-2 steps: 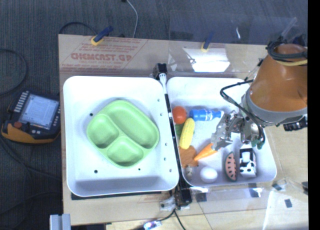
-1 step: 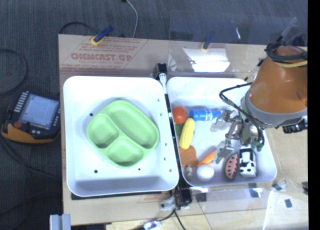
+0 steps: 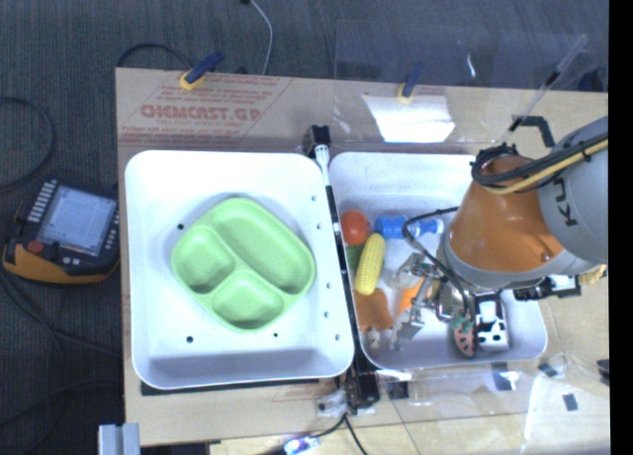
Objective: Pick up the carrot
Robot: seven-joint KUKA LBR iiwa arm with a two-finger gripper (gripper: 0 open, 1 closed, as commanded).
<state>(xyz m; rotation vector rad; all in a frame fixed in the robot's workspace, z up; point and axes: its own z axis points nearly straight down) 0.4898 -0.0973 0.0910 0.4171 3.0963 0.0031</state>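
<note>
Two shallow white bins sat side by side on the bench: the left bin (image 3: 148, 245) held a green divided plate (image 3: 243, 262) at its centre, while the grey-and-orange arm (image 3: 514, 226) reached over the right bin (image 3: 396, 171) from three o'clock. In that right bin, toward nine o'clock, lay a yellow corn cob (image 3: 370, 262), a red tomato (image 3: 352, 227) above it and the carrot (image 3: 374, 311) below it at about seven o'clock. The gripper (image 3: 427, 303) hung just beside the carrot on its three o'clock side, and I could not tell how far its jaws stood apart or whether they held anything.
</note>
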